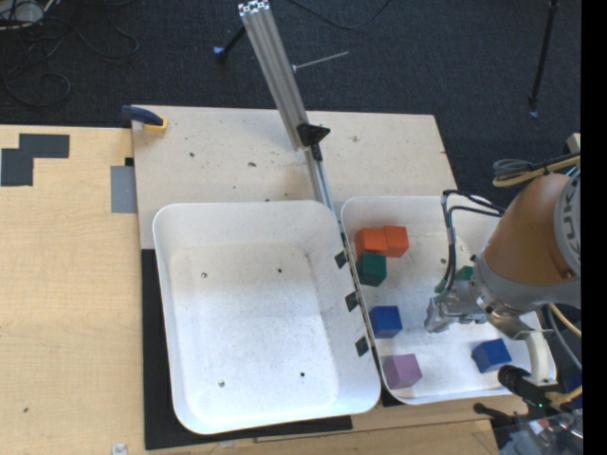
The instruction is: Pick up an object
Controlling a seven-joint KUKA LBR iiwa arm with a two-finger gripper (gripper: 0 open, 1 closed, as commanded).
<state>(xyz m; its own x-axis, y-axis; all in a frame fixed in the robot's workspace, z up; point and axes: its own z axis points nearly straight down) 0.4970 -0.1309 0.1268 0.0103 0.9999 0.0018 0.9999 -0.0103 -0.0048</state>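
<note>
Hovering claw (439, 318) near blue cube (386, 321)

Five blocks (386, 320) in the right bin (417, 209)

A dark blue-grey carpeted floor (408, 55) fills the top of the view, with black cables (38, 36) trailing across its upper left corner. The pale speckled counter (228, 154) lies below it. To the left sits a light wooden board (66, 282) bearing dark grey rectangular patches (38, 154). A ribbed silver aluminium beam (275, 69) slants up from the counter's middle. Light falls evenly, with soft shadows.
</note>
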